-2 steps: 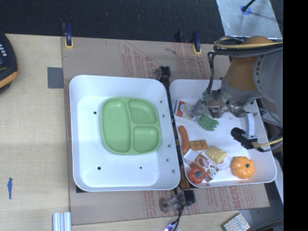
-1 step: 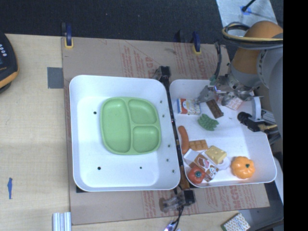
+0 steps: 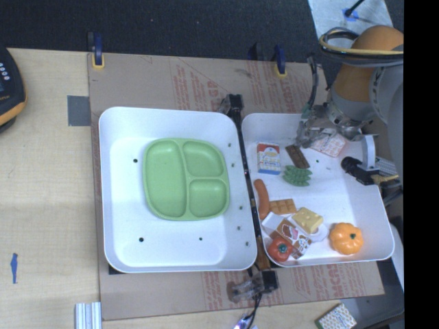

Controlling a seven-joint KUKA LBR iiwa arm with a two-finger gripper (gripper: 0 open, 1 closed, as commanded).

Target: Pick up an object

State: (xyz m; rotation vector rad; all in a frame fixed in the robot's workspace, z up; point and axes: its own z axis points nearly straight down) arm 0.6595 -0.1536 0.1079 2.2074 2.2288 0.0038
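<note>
Nearest candidate: a dark brown rectangular bar (image 3: 297, 156) lying flat in the right white bin (image 3: 374, 204) near its back edge, touching a green leafy toy piece (image 3: 298, 175). The gripper (image 3: 317, 130) hangs just behind the bar; whether it is wide or narrow cannot be told. Risk: the flat bar may slip, or the leafy piece gets nudged. Same bin: small carton (image 3: 269, 158), sausage (image 3: 261, 196), orange pumpkin (image 3: 346, 238). Left white bin (image 3: 116, 184) holds a green divided plate (image 3: 186, 178).

Orange pumpkin (image 3: 346, 238) upright, right bin's near corner, prob. toy.
</note>
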